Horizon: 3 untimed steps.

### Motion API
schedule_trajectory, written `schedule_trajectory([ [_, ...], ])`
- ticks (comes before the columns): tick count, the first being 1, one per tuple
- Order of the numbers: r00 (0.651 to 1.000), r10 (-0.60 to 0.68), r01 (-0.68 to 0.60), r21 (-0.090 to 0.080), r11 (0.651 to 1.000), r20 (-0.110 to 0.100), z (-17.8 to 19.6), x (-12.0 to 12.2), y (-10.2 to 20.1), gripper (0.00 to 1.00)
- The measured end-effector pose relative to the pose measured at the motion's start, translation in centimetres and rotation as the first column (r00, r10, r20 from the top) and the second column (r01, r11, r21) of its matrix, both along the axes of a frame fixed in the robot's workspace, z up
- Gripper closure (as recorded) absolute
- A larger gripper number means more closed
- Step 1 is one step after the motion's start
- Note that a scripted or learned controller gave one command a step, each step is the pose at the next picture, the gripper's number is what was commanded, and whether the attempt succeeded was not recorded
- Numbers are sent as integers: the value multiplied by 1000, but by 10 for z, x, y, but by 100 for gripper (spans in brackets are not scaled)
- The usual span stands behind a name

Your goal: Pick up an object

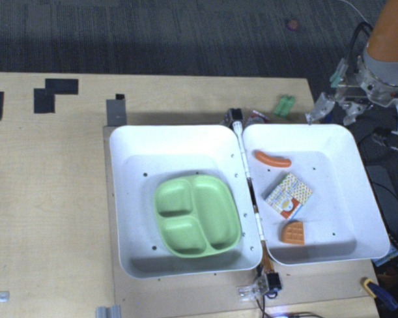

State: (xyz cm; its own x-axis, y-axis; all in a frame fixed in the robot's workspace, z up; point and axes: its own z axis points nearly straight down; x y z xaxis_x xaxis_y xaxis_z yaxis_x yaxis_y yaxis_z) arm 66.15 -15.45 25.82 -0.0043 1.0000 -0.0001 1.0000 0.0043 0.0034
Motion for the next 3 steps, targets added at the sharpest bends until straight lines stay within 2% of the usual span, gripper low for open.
schedule_trajectory([
  [1,1000,-1,1,1,1000,-4,-119,7,-1,0],
  [2,1000,-2,2,-3,1000,16,-166,-17,21,0],
  [3,1000,-1,1,-1,1000,22,-154,-16,23,100],
])
